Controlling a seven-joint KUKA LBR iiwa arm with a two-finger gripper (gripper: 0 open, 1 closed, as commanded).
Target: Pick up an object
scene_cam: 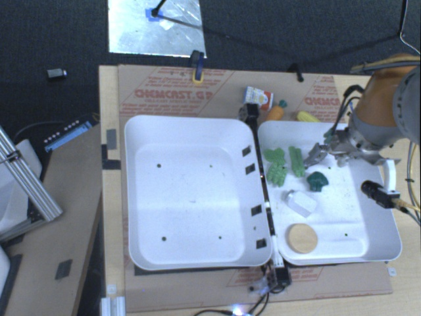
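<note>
The bench (164,84) bears two white bins (191,189) side by side.

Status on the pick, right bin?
Gripper low in right white bin, nothing seen between fingers. Nearest: light green ridged piece, dark green lumpy toy. Round tan wooden disc near front, untouched.
</note>
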